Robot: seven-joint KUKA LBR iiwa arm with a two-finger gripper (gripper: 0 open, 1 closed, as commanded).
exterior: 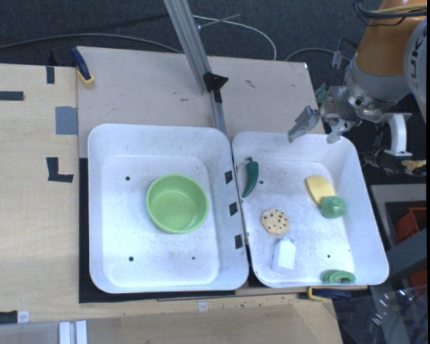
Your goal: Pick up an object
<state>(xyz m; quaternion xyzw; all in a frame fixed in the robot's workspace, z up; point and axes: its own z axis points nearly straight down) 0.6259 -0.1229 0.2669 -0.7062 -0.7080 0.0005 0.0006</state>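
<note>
Arm (390,34) enters from the frame's 2 o'clock corner, its orange band uppermost and the grey wrist below it. The wrist angles toward 8 o'clock. Gripper (317,127) sits at the wrist's end, two fingers (301,126) spread apart, pointing down toward 7 o'clock, with nothing between them.

My arm (398,34) runs off the frame's right and top edges, most of it unseen. The green ring (338,276) at the right bin's (365,221) near rim looks too small for me to identify.
</note>
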